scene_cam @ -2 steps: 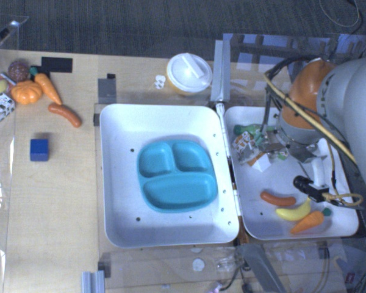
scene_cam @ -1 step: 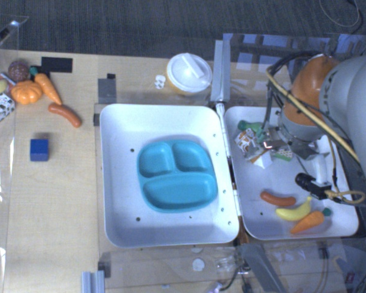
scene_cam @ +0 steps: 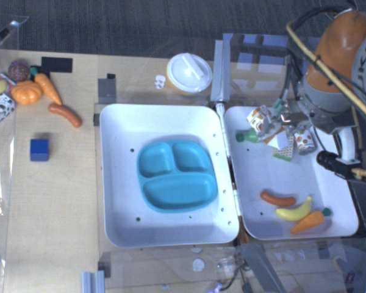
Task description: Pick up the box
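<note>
Several small printed boxes lie clustered at the back of the right bin (scene_cam: 335, 182): one box (scene_cam: 258, 120) at the cluster's left, a second box (scene_cam: 304, 141) at its right, and a flat green-and-white box (scene_cam: 285, 149) in front. My gripper (scene_cam: 286, 119) hangs over the middle of this cluster, partly hiding it. The arm's orange band (scene_cam: 348, 29) rises behind it at the top right. Whether any box is held is hidden.
A green piece (scene_cam: 244, 137) lies left of the boxes. A toy sausage (scene_cam: 279, 198), banana (scene_cam: 294, 210) and carrot (scene_cam: 308, 221) lie at the right bin's front. The left bin (scene_cam: 119, 163) holds a blue divided plate (scene_cam: 175, 174). A white lid (scene_cam: 190, 72) and toy foods (scene_cam: 36, 90) sit outside.
</note>
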Motion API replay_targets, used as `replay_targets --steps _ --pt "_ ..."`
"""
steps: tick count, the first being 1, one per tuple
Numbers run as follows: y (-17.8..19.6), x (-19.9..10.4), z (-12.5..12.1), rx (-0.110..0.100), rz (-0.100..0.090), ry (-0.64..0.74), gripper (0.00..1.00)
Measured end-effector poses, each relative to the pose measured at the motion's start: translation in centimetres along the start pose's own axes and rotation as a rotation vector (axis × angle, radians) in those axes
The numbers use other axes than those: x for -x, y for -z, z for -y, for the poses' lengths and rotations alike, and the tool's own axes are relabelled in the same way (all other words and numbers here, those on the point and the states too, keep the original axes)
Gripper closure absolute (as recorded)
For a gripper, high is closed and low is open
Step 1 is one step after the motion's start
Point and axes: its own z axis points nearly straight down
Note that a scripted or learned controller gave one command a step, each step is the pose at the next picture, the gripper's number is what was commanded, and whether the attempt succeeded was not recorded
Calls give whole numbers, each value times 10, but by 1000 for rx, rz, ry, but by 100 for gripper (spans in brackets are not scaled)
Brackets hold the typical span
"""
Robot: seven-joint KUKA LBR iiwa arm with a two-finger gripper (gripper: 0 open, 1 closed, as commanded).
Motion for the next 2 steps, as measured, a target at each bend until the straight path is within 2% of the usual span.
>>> replay_targets --steps 1,2 --pt "-17 -27 -11 -5 1 -468 100" --pt "-10 -20 44 -5 -1 -287 100"
